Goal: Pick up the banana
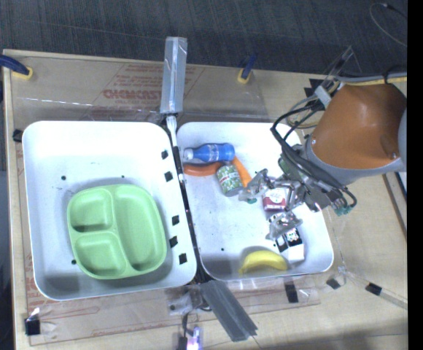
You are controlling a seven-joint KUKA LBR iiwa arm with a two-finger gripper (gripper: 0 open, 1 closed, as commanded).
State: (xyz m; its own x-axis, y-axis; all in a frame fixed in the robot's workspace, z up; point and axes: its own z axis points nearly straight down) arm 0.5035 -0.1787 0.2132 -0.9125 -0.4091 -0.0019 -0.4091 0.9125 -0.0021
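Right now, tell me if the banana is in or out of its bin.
In. The banana lies flat on the right bin's floor by the near wall, apart from the gripper.

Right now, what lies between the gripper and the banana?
In the camera view, a small black-and-white box lies between the gripper and the banana, just above the banana's right end.

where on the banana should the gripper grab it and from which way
Probably across the middle of the banana, coming straight down from above. It lies flat near the right bin's front wall, long axis running left to right, so the fingers should close front to back across its narrow width. The wall just in front and the small carton at its right end leave little room.
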